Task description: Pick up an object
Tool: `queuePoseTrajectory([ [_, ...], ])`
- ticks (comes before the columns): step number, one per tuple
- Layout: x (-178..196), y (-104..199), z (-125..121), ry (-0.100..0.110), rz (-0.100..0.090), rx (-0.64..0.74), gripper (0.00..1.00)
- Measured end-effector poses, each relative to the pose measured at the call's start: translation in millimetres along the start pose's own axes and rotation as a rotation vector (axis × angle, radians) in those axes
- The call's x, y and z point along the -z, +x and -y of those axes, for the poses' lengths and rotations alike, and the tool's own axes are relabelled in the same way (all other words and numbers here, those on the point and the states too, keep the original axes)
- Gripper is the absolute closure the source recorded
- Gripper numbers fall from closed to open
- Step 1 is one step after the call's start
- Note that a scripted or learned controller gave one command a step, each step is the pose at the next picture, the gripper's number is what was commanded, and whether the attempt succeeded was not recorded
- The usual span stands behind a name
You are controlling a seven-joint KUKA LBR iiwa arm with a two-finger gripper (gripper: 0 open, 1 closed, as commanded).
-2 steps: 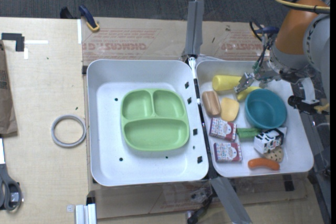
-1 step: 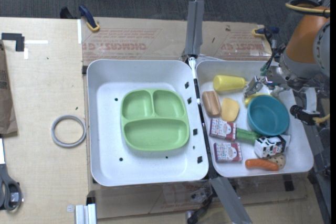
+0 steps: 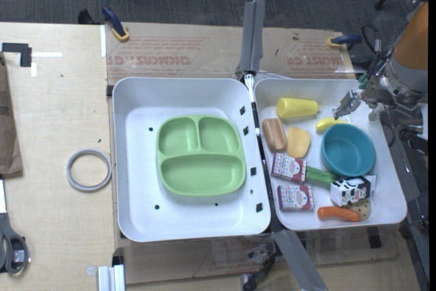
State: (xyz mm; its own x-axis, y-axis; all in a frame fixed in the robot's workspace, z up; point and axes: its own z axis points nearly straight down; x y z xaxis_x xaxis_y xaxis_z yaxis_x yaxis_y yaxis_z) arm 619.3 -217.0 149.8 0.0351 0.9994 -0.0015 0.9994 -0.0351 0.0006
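A: Claw (image 3: 347,104) status?

B: It is hanging over the back right part of the right bin (image 3: 392,167), just above the teal bowl (image 3: 348,150) and beside a small yellow piece (image 3: 325,125). Finger spread — cannot tell, too small and dark. Nothing is showing between the fingers.

A: Arm pose?

B: The arm (image 3: 409,58) is reaching in from the right edge, orange band up, wrist angling down and left toward the bin.

A: Objects?

B: All are lying in the right bin — yellow cup (image 3: 297,107), hot dog bun (image 3: 274,133), two cartons (image 3: 289,167), carrot (image 3: 338,214). The green divided plate (image 3: 201,155) is sitting in the left bin (image 3: 129,146) on the counter (image 3: 54,112).
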Motion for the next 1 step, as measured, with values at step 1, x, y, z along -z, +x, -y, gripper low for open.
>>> queuePoseTrajectory([
  [1,-56.1,8.8,-8.8,-0.004,-0.008,0.056,0.0],
])
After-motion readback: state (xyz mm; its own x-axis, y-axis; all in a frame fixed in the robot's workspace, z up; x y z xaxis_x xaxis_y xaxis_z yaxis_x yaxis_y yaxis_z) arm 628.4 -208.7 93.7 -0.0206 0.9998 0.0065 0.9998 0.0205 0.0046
